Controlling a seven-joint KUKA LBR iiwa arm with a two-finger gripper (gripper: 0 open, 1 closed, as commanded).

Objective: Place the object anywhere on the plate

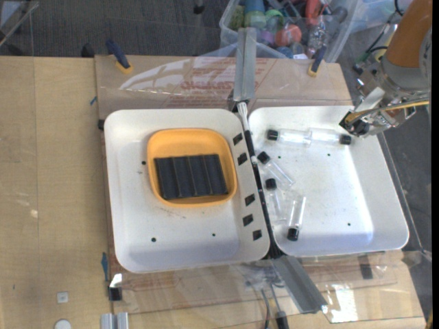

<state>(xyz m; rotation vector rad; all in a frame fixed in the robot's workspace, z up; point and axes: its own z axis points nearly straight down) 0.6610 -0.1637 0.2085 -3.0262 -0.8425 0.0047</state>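
Orange and shallow, the plate (156, 142) sat in the middle of the left bin (137, 238), a little toward its back edge. A black ribbed block (191, 177) lay flat on it and covered most of its floor, so only the rim and a narrow margin were free.

Across the divider, in the right bin (357, 211), lay several clear tubes with black caps. Two or three were bunched near the bin's left edge, one (296, 214) of them toward the front. A longer tube (305, 137) lay along the back edge, its right cap close to the back right corner.

The gripper (353, 123) hung at that back right corner, just beside the long tube's right cap. The view was too small to tell whether it was spread or closed, and nothing could be seen held in it.

Judging by that position, the long tube was probably the object to move. It looked light, stiff and smooth, so it would likely roll and slip if pinched at an end. The clear wall might crack under a hard squeeze. The best hold would be across the middle of the barrel, jaws square to its length. Set on the ribbed block, it could settle in a groove.
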